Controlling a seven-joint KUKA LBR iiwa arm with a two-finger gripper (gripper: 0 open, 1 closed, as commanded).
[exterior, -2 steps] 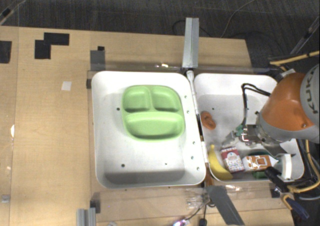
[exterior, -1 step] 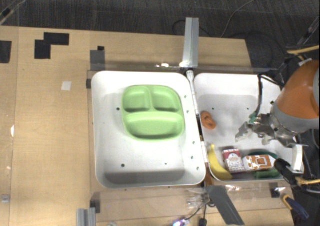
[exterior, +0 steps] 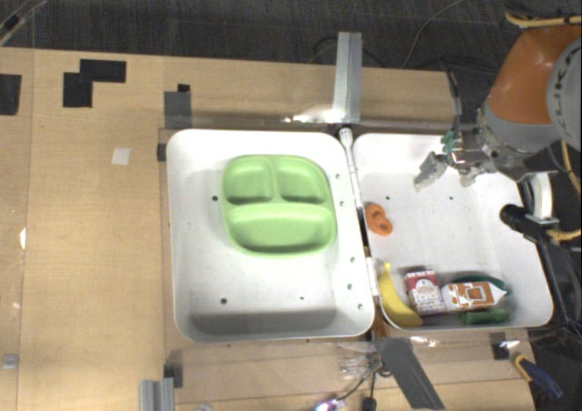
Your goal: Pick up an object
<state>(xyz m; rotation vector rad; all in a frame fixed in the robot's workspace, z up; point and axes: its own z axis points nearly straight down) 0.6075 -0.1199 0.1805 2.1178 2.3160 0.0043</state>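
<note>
My gripper [exterior: 447, 169] hangs over the far part of the right bin [exterior: 455, 218], fingers spread apart and nothing between them. Below it, at the bin's left wall, lies a small orange ring-shaped piece [exterior: 377, 219]. Along the bin's near edge sit a yellow banana [exterior: 395, 297], a small red and white carton [exterior: 424, 292], an orange and white carton [exterior: 473, 293] and a green item [exterior: 485, 315] under it. All of these are well apart from the gripper.
The left bin [exterior: 195, 218] holds a green divided plate [exterior: 275, 202]. A metal post [exterior: 348, 77] stands at the far end of the divider between the bins. Wooden bench surrounds both bins.
</note>
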